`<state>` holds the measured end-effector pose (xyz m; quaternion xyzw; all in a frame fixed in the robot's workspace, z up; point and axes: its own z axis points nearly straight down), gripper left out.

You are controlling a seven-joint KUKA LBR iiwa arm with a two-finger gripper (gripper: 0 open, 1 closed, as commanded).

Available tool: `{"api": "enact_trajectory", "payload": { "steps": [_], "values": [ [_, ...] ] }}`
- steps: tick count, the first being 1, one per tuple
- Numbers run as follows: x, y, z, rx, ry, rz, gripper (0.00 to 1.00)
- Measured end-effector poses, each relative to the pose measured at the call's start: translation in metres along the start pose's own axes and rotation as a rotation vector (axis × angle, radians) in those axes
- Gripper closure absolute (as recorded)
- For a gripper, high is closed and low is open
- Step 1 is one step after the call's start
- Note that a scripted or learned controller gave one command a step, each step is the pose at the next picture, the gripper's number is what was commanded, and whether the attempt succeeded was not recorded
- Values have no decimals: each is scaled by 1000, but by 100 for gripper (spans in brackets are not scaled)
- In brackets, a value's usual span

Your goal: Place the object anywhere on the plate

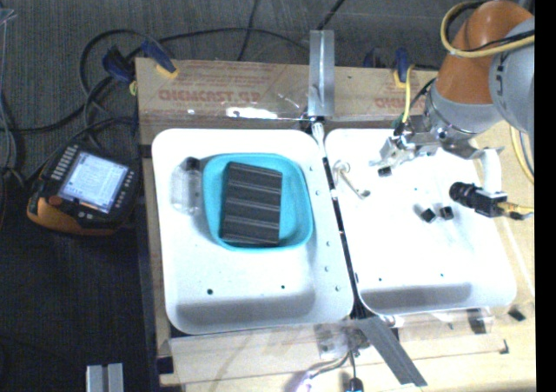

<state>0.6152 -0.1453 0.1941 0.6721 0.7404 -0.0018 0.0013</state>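
Note:
A blue plate (297, 208) lies in the left bin (252, 303). A dark grey ribbed block (252, 203) rests flat on the plate, near its middle. A clear plastic object (185, 183) lies just off the plate's left rim, on the bin floor. My gripper (436, 213) hangs over the right bin (434, 277), far to the right of the plate. Its two small dark fingertips (426, 214) stand a little apart, with white bin floor showing between them and nothing held.
A small bent metal piece (345, 178) lies near the right bin's left wall. The arm's orange band (473, 43) and grey wrist overhang that bin's back right corner. A handheld control pad (87, 182) sits left of the bench.

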Motion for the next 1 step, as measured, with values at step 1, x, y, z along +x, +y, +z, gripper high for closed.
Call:
{"api": "enact_trajectory", "payload": {
  "steps": [1],
  "values": [
    [0, 0, 0, 0, 0, 0, 0]
  ]
}}
